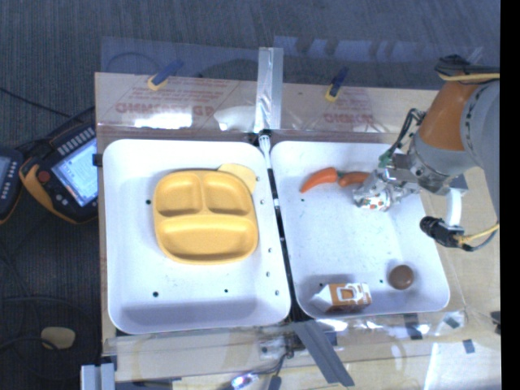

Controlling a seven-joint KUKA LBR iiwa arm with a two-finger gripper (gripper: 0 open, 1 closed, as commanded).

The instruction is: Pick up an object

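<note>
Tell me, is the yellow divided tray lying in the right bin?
No. The yellow divided tray lies in the left bin, while the right bin holds smaller items such as the orange carrot.

We see dark grey carpet (244, 10) around a pale wooden bench (203, 96). On the floor at the left lies an orange-edged handheld pendant (67, 173) with dark cables (24, 258).

in the right bin (422, 250), a small crumpled white object with red and green spots (372, 197) lies near the far wall, just beside the orange carrot's (323, 178) right end, under the gripper.
</note>
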